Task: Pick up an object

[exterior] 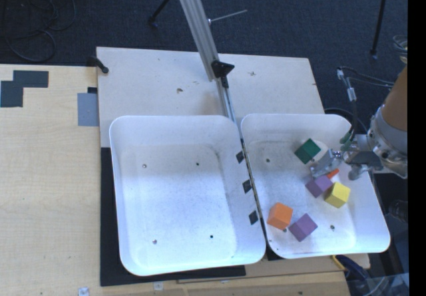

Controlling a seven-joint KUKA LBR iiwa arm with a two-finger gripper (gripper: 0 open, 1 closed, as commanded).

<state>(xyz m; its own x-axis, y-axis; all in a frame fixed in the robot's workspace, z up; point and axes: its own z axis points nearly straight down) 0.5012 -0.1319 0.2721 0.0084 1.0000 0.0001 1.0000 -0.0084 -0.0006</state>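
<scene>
Several small blocks lie in the right bin [286, 122]: a green cube [307, 150], a purple cube [318, 185], a yellow cube [337, 195], an orange cube [280, 215] and a second purple cube [303, 227]. My gripper [327, 165] reaches in from the right edge of that bin. It hangs low between the green cube and the upper purple cube, just above the purple one. A small red-orange piece [333, 173] shows right under it. Whether anything sits in its grasp is hidden.
The left bin [133, 155] stands beside the right one, with a row of black clips [246, 185] along the shared rim. A slanted aluminium rail [200, 28] rises behind the bins. The arm's wrist [389, 145] overhangs the right bin's right wall.
</scene>
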